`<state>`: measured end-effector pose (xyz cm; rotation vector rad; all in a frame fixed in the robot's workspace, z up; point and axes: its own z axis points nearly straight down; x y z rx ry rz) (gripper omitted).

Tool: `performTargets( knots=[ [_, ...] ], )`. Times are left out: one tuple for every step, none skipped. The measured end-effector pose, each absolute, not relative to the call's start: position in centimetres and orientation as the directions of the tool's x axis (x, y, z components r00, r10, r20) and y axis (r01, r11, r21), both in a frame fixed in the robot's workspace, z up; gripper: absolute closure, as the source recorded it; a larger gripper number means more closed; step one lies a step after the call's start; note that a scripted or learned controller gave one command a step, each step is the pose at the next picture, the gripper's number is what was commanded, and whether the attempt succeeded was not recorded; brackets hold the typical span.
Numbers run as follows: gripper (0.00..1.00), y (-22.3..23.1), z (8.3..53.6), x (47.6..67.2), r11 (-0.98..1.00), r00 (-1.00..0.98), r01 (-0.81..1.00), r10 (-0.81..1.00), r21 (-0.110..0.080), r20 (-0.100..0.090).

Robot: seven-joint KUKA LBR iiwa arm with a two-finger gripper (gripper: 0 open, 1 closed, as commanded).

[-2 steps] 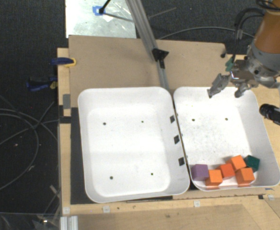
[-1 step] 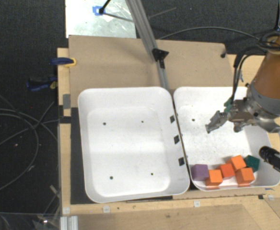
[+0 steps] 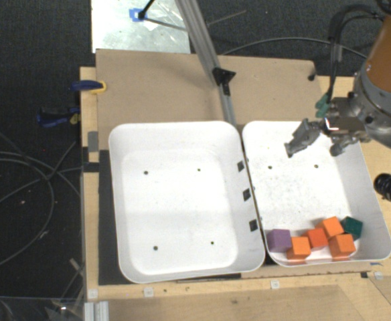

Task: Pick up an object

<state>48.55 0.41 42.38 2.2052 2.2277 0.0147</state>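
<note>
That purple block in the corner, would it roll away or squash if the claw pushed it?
Probably neither. The purple block looks flat-faced and boxy, so it should slide rather than roll. It looks rigid. Pressed against the right bin's wall and an orange block, it may jam.

No readable text, labels, brand marks or numbers anywhere. Bins (image 3: 182,136), blocks (image 3: 316,236) and bench (image 3: 155,79) carry no lettering; black tabs along bin edge (image 3: 246,194) are blank.
</note>
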Motion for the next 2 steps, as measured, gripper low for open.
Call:
performTargets(
  knots=[
    [0.00, -1.7, 30.7, 52.8, 0.000, 0.000, 1.000, 1.000, -0.005, -0.001],
    [0.00, 3.3, 29.2, 48.7, 0.010, -0.010, 1.000, 1.000, -0.002, 0.002]
  ],
)
